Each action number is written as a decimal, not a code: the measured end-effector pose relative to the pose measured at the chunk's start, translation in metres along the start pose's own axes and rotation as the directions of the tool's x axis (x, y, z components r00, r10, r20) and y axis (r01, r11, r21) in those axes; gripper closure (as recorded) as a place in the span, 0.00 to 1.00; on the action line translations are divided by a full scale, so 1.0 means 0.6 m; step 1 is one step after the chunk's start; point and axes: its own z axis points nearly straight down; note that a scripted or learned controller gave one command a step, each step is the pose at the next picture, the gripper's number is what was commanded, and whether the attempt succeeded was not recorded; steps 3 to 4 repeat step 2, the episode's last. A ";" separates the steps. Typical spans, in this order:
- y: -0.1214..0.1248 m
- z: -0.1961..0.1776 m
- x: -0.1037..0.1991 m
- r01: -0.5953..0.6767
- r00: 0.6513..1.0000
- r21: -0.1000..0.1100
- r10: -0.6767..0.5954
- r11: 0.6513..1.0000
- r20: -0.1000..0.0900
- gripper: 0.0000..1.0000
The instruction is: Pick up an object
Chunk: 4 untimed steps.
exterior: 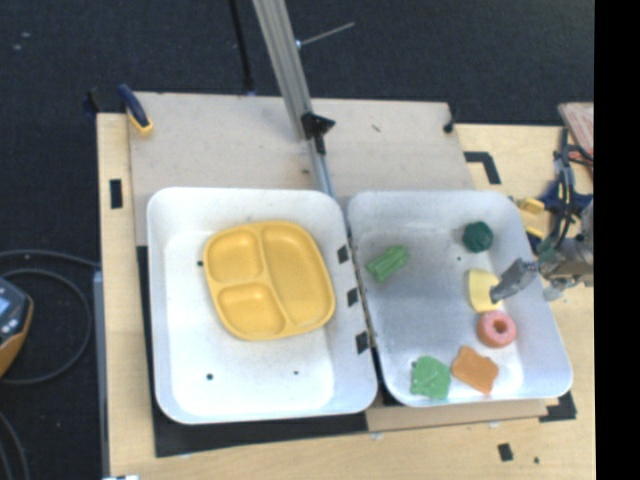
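Gripper [512, 277] low at right bin [430, 268] edge — touching yellow block [482, 288].

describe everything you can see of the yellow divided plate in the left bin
The yellow plate is a rounded-rectangle tray that looks like moulded plastic, with raised ridges splitting it into three compartments: a large one along its right side and two smaller ones on its left. It lies flat and right way up on the floor of the left bin, turned slightly askew to the bin's edges, in the upper middle part. All three compartments look bare. Nothing but the bin floor touches it.
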 end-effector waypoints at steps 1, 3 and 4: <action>-0.005 0.077 -0.013 0.000 1.000 0.001 0.000 1.000 0.000 0.00; 0.004 0.156 -0.026 0.000 1.000 0.000 0.000 1.000 0.000 0.00; 0.004 0.156 -0.026 0.000 1.000 0.000 0.000 1.000 0.000 0.00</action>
